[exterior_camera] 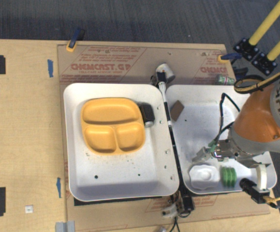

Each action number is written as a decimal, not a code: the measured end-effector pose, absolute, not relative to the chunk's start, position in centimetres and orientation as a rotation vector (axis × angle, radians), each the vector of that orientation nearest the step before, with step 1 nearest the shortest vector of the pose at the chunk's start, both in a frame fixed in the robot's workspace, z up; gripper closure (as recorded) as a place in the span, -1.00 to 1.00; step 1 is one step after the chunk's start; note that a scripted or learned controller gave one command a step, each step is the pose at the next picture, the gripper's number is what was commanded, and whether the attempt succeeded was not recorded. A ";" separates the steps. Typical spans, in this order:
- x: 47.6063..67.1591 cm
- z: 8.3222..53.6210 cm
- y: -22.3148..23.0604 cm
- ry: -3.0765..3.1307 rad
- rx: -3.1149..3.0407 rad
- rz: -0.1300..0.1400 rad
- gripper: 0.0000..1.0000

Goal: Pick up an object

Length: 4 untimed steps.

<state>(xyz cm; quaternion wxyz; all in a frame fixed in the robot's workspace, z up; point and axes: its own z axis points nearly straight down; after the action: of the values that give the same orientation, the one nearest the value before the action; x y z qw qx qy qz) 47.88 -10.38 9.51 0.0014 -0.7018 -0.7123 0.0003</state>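
Observation:
My gripper (206, 152) hangs low in the right bin (198, 124), below the arm's orange band (258, 122). Just in front of it a white rounded object (201, 174) rests by the bin's near wall. Beside that to the right is a green ribbed object (228, 176). A small brown block (177, 109) sits apart at the bin's far left corner. In the left bin (81, 168) a yellow divided plate (113, 124) lies with a black object (147, 114) against its right edge.
The divider between the bins (170, 129) runs just left of the gripper. A black cable (224, 115) loops over the right bin. Yellow poles with black clamps (260, 33) stand at the far right. Cardboard (23, 129) covers the bench.

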 end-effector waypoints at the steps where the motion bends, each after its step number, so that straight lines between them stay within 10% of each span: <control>1: 50.1 8.5 -15.3 -2.063 -2.370 -0.002 -1.00; 3: 60.0 8.5 -16.8 -2.173 -2.271 -0.001 -1.00; 4: 50.2 8.5 -14.5 -2.031 -2.395 0.000 -1.00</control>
<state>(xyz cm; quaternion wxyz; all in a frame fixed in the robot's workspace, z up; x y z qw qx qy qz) 50.18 -14.54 8.48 0.0005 -0.7626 -0.6468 0.0002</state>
